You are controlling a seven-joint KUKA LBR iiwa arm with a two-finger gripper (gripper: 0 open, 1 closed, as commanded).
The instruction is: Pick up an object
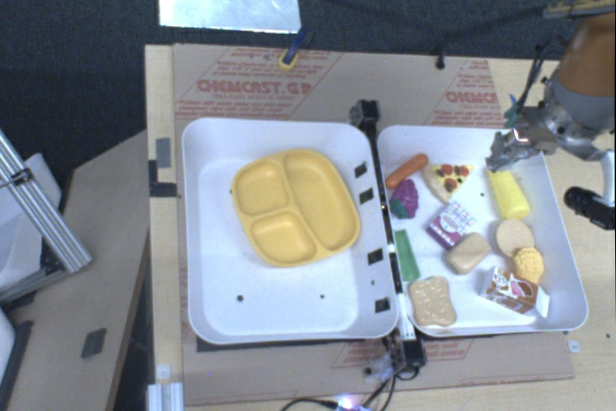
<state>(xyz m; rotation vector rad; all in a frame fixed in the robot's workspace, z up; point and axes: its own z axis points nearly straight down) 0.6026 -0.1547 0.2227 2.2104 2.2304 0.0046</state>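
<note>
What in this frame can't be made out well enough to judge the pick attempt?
- Gripper, camera view: small and blurred above the right bin; its state and whether it touches anything can't be read.
- Yellow block, camera view: its top end meets the gripper's outline; contact or a gap can't be told.
- Arm, camera view: cut off by the right edge.
- Purple packet, camera view: print too small to read.

One fixed camera is looking down at a slant from above the surface [164,178], taking in both white bins [207,303]. It is sitting well back, with the arm [582,77] entering from the frame's right.
</note>
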